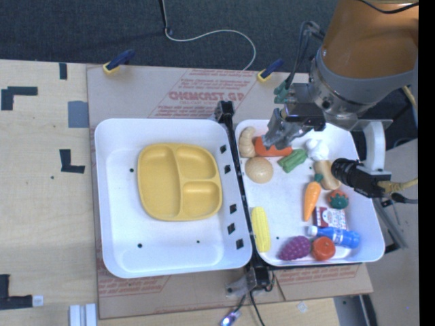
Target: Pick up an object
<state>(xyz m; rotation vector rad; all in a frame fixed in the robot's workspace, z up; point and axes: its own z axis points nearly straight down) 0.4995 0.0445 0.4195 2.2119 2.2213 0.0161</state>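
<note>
Camera view: your tool (277, 138) sits low over the orange piece (273, 150) at the right bin's (367, 253) far end; grip state cannot be determined. Treat the piece as light, stiff, slick plastic. Grasp across its narrow width.

The bench top (41, 202) is pale wood-grain board marked with dark tape pieces in L and bar shapes on its left side. A brown cardboard sheet (197, 97) with red printed lettering lies on the bench, held at its far edge by two clamps with blue and yellow handles (118, 61) (270, 68). Beyond the bench, the floor (81, 15) is dark blue-grey carpet. A thin white cable (204, 36) loops across the carpet. Lighting is even and diffuse.
</note>
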